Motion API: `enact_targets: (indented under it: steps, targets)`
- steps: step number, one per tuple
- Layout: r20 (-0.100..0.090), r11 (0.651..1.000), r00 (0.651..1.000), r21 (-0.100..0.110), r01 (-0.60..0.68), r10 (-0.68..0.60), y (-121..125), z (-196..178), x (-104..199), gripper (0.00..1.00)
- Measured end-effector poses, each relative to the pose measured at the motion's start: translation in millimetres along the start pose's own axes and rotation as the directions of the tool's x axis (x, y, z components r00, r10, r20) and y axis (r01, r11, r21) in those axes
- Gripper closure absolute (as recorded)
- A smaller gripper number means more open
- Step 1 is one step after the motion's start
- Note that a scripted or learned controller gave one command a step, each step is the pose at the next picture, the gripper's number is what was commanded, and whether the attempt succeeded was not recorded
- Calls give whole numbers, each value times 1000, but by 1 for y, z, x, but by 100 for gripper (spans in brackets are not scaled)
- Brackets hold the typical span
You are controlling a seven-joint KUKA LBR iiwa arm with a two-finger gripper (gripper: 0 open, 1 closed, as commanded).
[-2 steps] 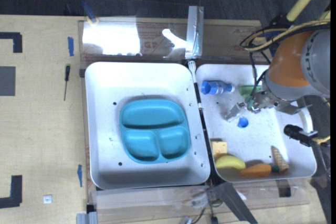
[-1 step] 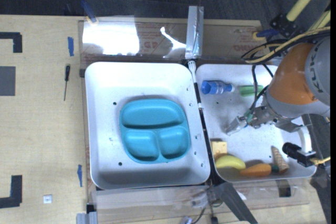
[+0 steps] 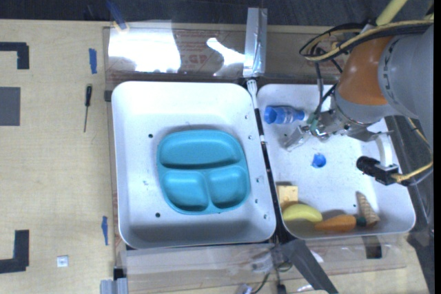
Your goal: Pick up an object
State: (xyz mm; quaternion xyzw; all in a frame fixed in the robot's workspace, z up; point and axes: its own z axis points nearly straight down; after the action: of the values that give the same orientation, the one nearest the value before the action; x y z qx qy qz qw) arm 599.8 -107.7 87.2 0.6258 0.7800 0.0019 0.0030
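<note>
Nothing's lifted yet: the gripper (image 3: 298, 138) sits low in the right bin (image 3: 403, 213), just beside the one blue bottle (image 3: 282, 115), grip unreadable from here, with one blue cap (image 3: 318, 161), one banana (image 3: 302, 213), one carrot (image 3: 337, 222) and one cone (image 3: 366, 209) waiting nearer that bin's front wall.

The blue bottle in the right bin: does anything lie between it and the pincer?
Nothing visible does. The pincer hangs just below the blue bottle in the right bin, with bare bin floor between them. The small blue piece lies off to the side.
</note>
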Motion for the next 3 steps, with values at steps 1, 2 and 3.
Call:
enact_targets:
  steps: [1,2,3]
  targets:
    - [-2,999,999,3,-48,48,-63,-1,17,0]
    - [1,999,999,0,-49,49,-32,-1,-1,0]
    - [-1,1000,1000,-9,-20,20,-6,-105,58,0]
